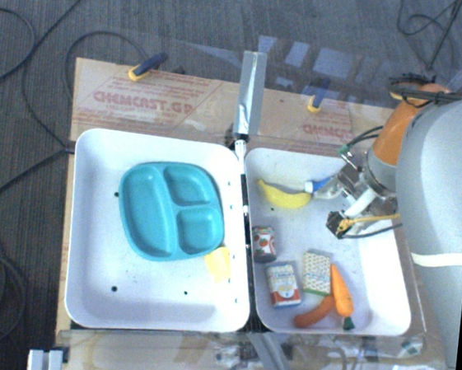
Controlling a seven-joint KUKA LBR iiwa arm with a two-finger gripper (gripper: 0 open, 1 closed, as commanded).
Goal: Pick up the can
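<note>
The can (263, 243) is small, with a red and white label, and lies near the left wall of the right bin (388, 264). My gripper (327, 186) hangs over the upper part of that bin, at the right tip of a yellow banana (284, 196). The gripper is up and to the right of the can, well apart from it. Nothing shows between its fingers.
Below the can lie a small red and white carton (283, 284), a pale speckled block (315, 273), an orange carrot (340, 292) and a reddish sausage (313, 315). The left bin (87, 288) holds a blue divided plate (172, 210) and a yellow piece (219, 262).
</note>
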